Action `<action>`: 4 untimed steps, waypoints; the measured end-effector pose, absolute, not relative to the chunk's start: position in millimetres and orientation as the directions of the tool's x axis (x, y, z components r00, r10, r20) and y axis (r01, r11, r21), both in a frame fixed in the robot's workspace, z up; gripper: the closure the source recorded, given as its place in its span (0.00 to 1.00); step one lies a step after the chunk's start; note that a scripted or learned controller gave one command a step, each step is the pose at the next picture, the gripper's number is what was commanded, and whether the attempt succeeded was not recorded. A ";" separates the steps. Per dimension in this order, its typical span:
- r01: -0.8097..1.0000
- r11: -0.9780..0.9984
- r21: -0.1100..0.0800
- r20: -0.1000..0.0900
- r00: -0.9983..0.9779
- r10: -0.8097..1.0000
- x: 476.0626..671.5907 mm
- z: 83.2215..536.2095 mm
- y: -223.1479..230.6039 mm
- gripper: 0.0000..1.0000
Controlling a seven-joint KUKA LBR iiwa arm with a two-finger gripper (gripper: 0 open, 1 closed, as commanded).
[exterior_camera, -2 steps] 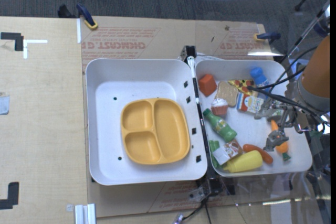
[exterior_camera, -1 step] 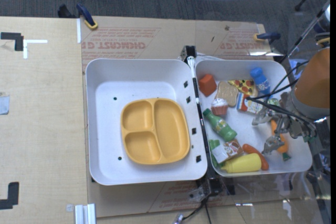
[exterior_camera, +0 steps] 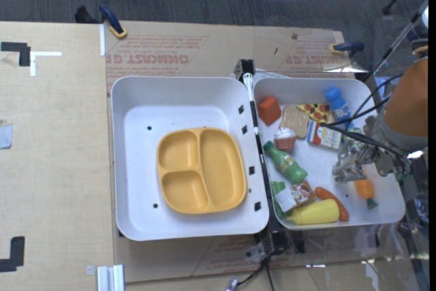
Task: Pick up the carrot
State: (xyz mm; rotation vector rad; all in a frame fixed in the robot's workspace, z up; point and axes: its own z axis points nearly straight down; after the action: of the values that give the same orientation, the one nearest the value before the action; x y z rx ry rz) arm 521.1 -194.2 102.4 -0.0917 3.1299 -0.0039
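On my feed the L bin (exterior_camera: pixel 122 167) has a yellow divided plate (exterior_camera: pixel 201 170) sitting roughly mid-floor, w/ the R bin (exterior_camera: pixel 392 211) butted up beside it and crowded: red block (exterior_camera: pixel 269 110), green bottle (exterior_camera: pixel 286 163), yellow banana-like piece (exterior_camera: pixel 315 213) along the near wall, blue bottle (exterior_camera: pixel 336 103) toward the far wall. Farther R, the gripper (exterior_camera: pixel 349 168) is down inside the R bin; can't tell how its fingers stand, too blurred. The carrot (exterior_camera: pixel 365 189) lies on the bin floor just beside and R of the gripper, near the R wall.
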 end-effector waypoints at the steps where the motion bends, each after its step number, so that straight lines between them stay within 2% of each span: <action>1: -0.058 0.998 -0.003 -0.010 -0.998 -0.058 521.0 102.3 -194.1 0.00; 2: -0.062 0.998 -0.005 -0.017 -0.998 -0.062 524.1 112.3 -193.3 1.00; 3: -0.062 0.998 -0.005 -0.016 -0.998 -0.062 524.1 112.3 -193.1 0.00; 4: -0.065 0.998 -0.007 -0.023 -0.998 -0.065 527.0 122.3 -192.7 1.00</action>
State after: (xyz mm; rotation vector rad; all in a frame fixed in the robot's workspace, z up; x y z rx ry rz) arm 527.0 -192.7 122.3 -0.1017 3.1168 -0.0102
